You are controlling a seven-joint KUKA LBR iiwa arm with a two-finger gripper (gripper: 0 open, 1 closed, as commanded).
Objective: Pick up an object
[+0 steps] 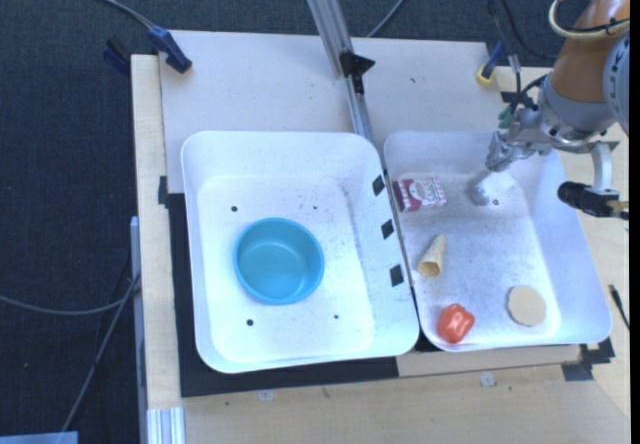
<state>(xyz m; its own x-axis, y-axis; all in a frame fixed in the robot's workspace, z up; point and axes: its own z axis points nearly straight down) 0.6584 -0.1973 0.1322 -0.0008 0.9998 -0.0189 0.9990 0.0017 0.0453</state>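
Two shallow white bins sit side by side on a pale bench [250, 82], seen from above at a slant. The left bin [290, 157] holds one blue bowl [279, 260], upright, lying left of the bin's middle. The right bin [560, 232] holds four loose things, all apart from one another: a small red-and-white carton [418, 194] near its upper left corner, a tan cone [431, 255] below the carton, a red pepper [455, 323] by the front wall, and a round tan biscuit [526, 305] toward the lower right.

The grey arm [590, 82] with its orange band enters from the right and hangs over the upper part of the right bin. Its gripper [492, 182] points down at the bin floor, well right of the carton and well above the biscuit; whether it is wide or narrow cannot be told, and no object is seen in it. A metal pole [325, 7] slants across the bench above the bins.
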